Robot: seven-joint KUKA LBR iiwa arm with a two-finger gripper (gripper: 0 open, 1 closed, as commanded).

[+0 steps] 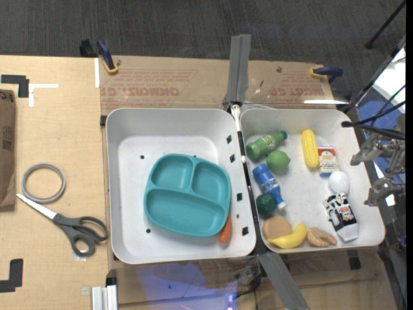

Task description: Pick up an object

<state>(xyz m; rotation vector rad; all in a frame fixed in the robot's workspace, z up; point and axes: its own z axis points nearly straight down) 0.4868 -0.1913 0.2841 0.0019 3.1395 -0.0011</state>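
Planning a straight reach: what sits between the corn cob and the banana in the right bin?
In the camera view, bare bin floor lies between corn cob and banana.

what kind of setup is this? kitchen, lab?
Most likely a robot test lab, not a kitchen. Two white bins sit on a cardboard-covered bench held by clamps; one holds a teal plate, the other toy food such as a banana. Scissors and tape lie alongside.
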